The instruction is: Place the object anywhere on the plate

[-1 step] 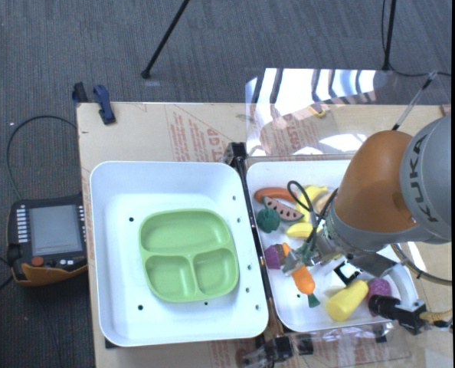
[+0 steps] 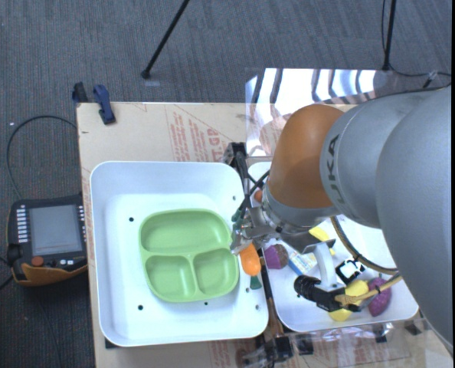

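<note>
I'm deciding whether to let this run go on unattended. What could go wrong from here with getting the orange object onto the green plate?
The orange object sits at the wall between the two bins, just off the green plate, so it may land beside the plate or on its rim and roll off. The arm hides the pincer, so the hold cannot be checked; the object may already be loose. The right bin is crowded near the arm, so toys could be dragged.

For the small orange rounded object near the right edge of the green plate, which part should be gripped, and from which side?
Probably from above, closing across the narrow middle of the small orange rounded object. It lies low by the right rim of the green three-compartment plastic plate, with the wall of the left white bin close beside it, so a side approach looks cramped. Its rounded body offers no handle.
</note>
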